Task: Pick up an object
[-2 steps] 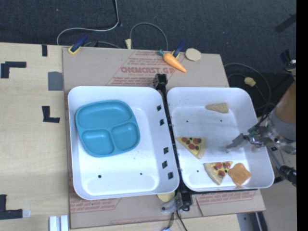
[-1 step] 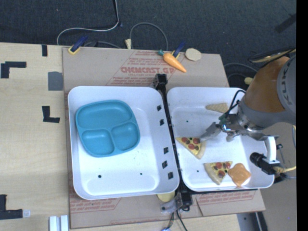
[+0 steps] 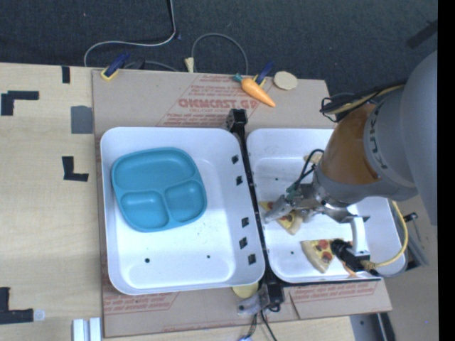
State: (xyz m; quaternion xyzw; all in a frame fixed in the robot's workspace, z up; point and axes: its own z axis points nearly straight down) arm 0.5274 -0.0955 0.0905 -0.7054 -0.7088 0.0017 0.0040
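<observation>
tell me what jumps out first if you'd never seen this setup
The bright blue divided plate sits alone in the left bin. The big grey and orange arm looms over the right bin, its gripper low near a pizza slice toy. A toy carrot lies on the cardboard behind the bins.

Red print on flat brown cardboard sheet [image 3: 206, 105], upper middle of frame, reads roughly "CHEMCAST"; smaller lines illegible.

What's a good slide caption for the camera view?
Gripper low in the right bin by toy food; blue tray in the left bin.
</observation>
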